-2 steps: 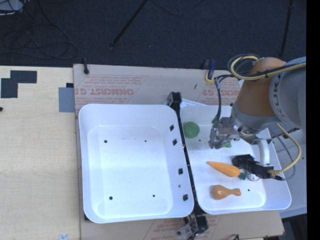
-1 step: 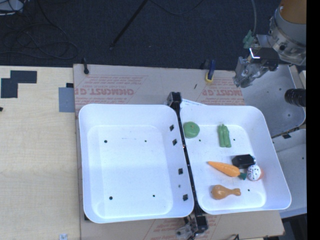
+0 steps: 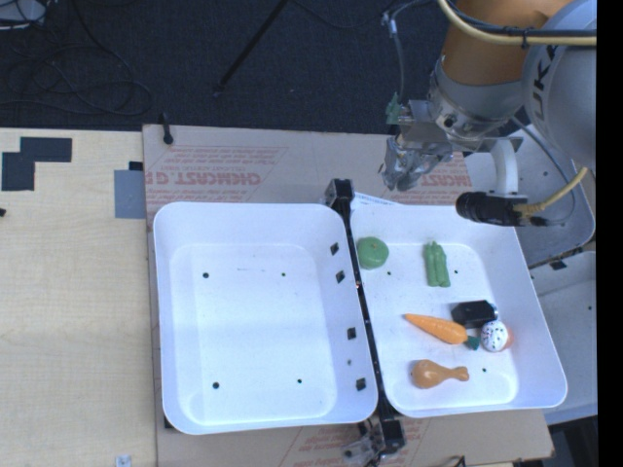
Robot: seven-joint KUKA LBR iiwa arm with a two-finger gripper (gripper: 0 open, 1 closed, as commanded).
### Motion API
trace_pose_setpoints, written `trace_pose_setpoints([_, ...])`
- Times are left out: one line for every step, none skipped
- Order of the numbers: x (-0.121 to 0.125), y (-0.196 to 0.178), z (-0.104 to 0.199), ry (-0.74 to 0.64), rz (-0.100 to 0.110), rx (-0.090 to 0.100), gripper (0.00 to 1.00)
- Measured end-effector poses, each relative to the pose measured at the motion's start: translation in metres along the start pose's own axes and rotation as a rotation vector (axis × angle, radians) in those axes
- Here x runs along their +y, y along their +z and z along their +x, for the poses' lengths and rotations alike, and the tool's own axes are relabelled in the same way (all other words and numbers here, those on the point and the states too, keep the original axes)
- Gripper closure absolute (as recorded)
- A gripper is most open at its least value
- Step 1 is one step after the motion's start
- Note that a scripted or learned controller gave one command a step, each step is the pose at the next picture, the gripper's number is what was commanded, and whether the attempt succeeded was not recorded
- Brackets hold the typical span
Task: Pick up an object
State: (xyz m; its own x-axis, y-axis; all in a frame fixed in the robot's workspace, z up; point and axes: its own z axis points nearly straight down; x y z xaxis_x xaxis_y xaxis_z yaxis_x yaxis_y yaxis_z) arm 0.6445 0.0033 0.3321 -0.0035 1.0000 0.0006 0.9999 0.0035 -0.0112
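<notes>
red upside-down print "chemcraft" on the cardboard sheet (image 3: 209,175), partly legible.

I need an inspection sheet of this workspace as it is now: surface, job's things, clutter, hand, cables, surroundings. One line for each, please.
Surface: cardboard sheet on a wooden bench, bearing a left bin and a right bin side by side.
Job's things: all in the right bin: green round piece, green long piece, carrot, black block, spotted white ball, tan drumstick-like piece.
Clutter: nothing seen.
Hand: hand is above the right bin's far edge, holding nothing visible; fingers too blurred to judge.
Cables: yellow hose round the wrist; loose cables on the dark floor.
Surroundings: black shapes marked on the bench.
</notes>
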Motion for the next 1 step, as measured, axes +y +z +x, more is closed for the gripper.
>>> trace_pose_setpoints([-0.0007, 0.0111, 0.0626, -0.001, -0.006, 0.000, 1.00])
